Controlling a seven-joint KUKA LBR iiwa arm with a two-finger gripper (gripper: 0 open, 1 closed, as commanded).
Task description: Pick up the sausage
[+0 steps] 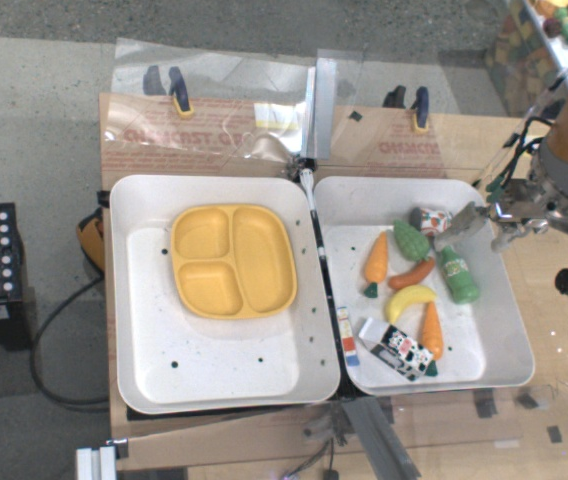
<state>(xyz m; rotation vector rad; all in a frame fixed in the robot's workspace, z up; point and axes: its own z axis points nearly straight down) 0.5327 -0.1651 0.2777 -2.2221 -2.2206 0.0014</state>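
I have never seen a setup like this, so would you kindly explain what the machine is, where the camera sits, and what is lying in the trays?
This is one picture from a camera fixed above a bench, looking down at a slant. Two shallow white bins sit side by side. The left bin holds a yellow divided plate. The right bin holds toy food: the sausage the arm is meant to pick up, two carrots, a banana, a green bottle, a green vegetable, a small can and a black-and-white packet. The robot arm reaches in from the right, and its gripper hovers over the right bin near the can. Nothing visibly sits between its fingers.
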